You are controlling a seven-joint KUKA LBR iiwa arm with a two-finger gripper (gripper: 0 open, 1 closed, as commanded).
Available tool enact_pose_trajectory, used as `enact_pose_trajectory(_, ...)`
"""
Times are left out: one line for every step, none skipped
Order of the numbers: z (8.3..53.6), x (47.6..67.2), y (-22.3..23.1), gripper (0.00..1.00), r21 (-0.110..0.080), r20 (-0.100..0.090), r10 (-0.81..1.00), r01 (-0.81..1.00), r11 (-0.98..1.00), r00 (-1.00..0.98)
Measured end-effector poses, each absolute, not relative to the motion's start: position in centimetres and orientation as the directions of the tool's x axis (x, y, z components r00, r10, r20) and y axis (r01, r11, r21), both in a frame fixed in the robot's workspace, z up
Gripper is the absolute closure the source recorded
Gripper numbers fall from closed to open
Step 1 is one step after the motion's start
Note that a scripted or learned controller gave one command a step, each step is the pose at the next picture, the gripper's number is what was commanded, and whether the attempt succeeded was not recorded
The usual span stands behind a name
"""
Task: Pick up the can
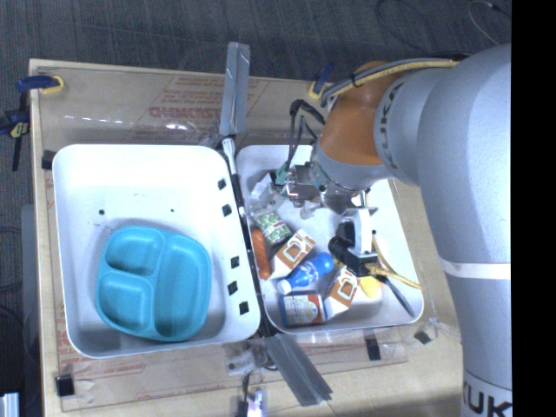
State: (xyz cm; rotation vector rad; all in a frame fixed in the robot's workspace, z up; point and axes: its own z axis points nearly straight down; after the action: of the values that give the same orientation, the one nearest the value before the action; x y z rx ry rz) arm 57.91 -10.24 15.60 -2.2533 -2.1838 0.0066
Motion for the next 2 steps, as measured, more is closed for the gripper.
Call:
enact_pose_trajectory(17.4,61.0,-11.7,0.00,-0.002,-0.002,0.986,0.986,-0.164,0.164)
enact_pose_trajectory(9.3,58.7,-11.1,0.00,0.003,-0.013,0.982,0.982,-0.190,0.190)
